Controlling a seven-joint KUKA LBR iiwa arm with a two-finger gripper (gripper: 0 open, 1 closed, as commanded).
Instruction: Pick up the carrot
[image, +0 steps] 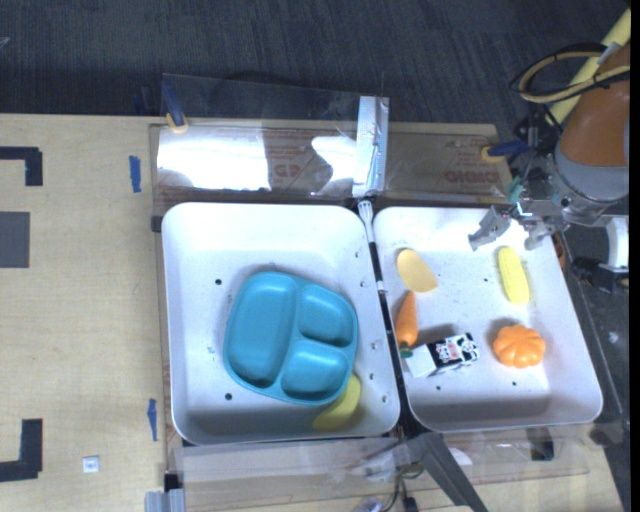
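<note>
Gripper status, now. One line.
Gripper: fingers spread open, holding nothing, above the back of the right bin; the carrot lies apart from it by that bin's left wall.

left bin (190, 300): white. right bin (570, 390): white. divided plate (290, 335): plain light blue. carrot (406, 318): orange, green at lower tip. small carton (450, 353): white with black patches, cow pattern. pumpkin (519, 345): orange. corn cob (514, 274): yellow. oval piece (415, 270) near carrot: pale yellow. lump (342, 403) under plate edge: yellow. gripper (512, 226): grey metal. arm (596, 140): grey, orange band. bench (75, 310): light wood, black corner marks, blue tape bits. floor (300, 40): dark grey.
</note>
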